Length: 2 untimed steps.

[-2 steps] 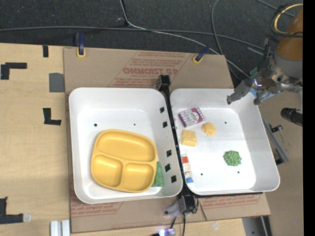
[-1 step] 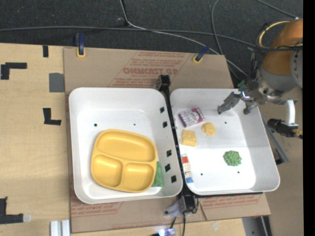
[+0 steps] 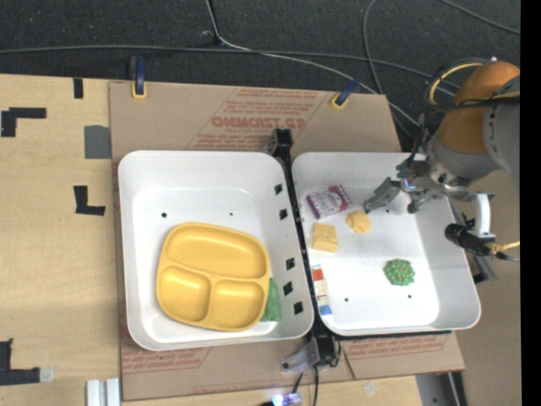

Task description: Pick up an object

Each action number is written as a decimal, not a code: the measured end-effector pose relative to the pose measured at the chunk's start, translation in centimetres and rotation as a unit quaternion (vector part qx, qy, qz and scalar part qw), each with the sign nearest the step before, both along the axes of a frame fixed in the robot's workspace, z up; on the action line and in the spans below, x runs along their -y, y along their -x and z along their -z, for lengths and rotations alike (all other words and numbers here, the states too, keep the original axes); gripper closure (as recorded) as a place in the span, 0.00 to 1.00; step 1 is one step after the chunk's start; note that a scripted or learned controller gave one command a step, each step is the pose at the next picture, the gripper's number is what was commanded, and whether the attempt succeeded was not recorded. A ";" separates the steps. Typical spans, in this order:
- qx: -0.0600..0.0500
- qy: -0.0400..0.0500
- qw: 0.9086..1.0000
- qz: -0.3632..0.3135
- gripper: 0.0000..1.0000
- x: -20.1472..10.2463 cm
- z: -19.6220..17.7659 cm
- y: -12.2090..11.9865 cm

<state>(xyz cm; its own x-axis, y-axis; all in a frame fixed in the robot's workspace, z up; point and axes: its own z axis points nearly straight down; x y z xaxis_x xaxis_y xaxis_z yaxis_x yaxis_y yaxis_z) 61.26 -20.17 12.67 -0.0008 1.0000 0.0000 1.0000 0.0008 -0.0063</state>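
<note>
My gripper [image 3: 396, 201] hangs over the upper right part of the right bin [image 3: 452, 311], its two fingers spread open with nothing between them. The left fingertip [image 3: 374, 201] points toward a small yellow lump [image 3: 359, 222] just below it. A purple packet [image 3: 327, 200] lies to the left of that lump. Lower down sit a pale yellow block [image 3: 325, 237] and a green broccoli piece [image 3: 399, 271]. A thin red, white and blue item [image 3: 319, 288] lies along the bin's left wall.
The left bin [image 3: 144, 176] holds a yellow divided plate [image 3: 213, 275] with a green item [image 3: 271, 301] at its right edge. Cables run across the dark area behind the bench. Both bins rest on a cardboard sheet [image 3: 254, 117].
</note>
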 end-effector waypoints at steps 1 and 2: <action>0.006 0.000 1.000 0.000 0.00 -0.1 4.1 -0.2; 0.008 0.001 1.000 -0.001 1.00 -0.2 2.8 -0.4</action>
